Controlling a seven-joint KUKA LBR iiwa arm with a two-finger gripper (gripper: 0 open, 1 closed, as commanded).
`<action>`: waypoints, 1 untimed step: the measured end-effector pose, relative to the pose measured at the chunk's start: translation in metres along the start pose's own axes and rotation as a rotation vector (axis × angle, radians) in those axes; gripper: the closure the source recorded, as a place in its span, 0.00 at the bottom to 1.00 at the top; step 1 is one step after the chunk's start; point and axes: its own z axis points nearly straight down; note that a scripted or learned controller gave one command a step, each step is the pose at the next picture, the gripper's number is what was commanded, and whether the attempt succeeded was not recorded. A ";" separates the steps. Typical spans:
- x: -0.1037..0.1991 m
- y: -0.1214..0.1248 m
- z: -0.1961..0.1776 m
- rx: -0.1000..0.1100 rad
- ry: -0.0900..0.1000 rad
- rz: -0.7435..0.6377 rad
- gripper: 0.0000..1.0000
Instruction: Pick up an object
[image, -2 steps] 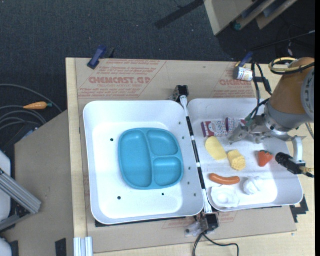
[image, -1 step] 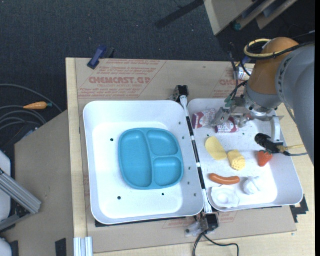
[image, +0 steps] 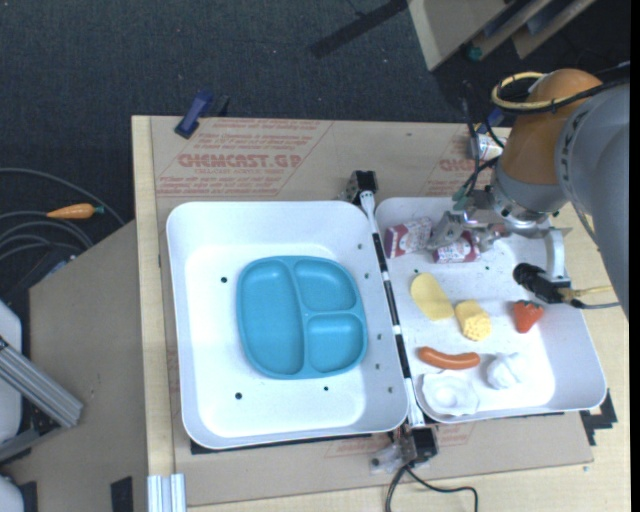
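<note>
gripper (image: 462, 228): low over far end of right bin (image: 575, 375), can't tell its state or if it's got anything
nearest obj: red/white packet (image: 452, 247), right under/beside it, far left of the bin
others: yellow piece (image: 431, 297), corn (image: 473, 321), sausage (image: 448, 357), all nearer cam
left bin (image: 200, 330): blue tray (image: 300, 315)
next: prob straight drop onto packet

**Grey arm, orange band**

Grey, rounded housing on the arm (image: 600, 150) — smooth and matte, with a glossy orange band (image: 535, 125) wrapped above the wrist. Yellow-and-black cable looped on top of that band, thin wires trailing beside it. Farther down toward the fingers, a metallic gripper (image: 470, 222) — silver brackets, small dark fittings, details too blurred to read.
</note>
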 end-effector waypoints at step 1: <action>0.072 0.013 -0.091 -0.001 0.001 -0.001 1.00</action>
